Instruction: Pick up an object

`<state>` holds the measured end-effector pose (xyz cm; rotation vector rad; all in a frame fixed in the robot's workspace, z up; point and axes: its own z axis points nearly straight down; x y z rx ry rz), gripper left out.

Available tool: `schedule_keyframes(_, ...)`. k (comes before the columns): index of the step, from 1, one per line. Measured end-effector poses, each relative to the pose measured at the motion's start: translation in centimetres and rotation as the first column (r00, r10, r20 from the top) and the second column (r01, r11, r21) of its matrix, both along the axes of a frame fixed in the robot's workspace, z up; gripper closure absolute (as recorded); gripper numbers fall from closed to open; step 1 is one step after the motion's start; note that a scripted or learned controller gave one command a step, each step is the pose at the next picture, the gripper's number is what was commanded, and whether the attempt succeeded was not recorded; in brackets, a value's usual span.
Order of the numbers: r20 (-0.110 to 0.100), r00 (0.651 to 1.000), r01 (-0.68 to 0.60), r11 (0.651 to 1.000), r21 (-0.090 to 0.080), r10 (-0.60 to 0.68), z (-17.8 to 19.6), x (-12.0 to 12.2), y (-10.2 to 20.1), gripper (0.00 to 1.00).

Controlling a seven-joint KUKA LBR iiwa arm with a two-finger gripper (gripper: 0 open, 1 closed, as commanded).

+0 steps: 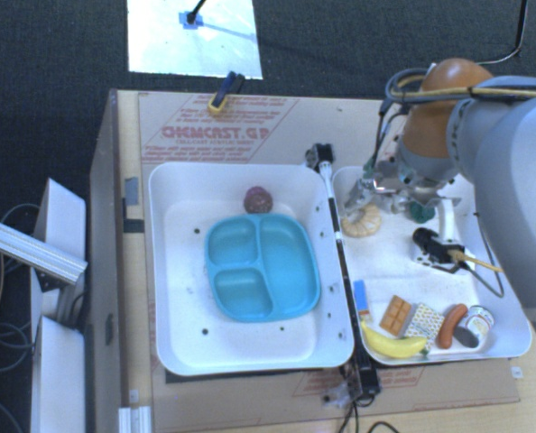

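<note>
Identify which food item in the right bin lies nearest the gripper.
The pale pastry, just below the gripper; the banana, cracker and sausage lie at the bin's near end.

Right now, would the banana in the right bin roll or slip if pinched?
The banana lies flat on its curve against the right bin front wall, so it probably won't roll. Its smooth tapered skin might slip in a narrow pinch. It looks like a light toy, though that's uncertain.

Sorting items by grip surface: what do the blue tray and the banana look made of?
Blue tray: probably moulded plastic, smooth with a slight sheen, one even colour, rounded compartment walls. Banana: likely a plastic toy, given its uniform glossy yellow, though a real one cannot be excluded.
</note>
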<state>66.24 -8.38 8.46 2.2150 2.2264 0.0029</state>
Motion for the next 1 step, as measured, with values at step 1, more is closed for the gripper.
schedule_keyframes(1,0.001,1.0,-0.001,1.0,-0.001,0.001,0.08,0.7,-0.08,0.0)
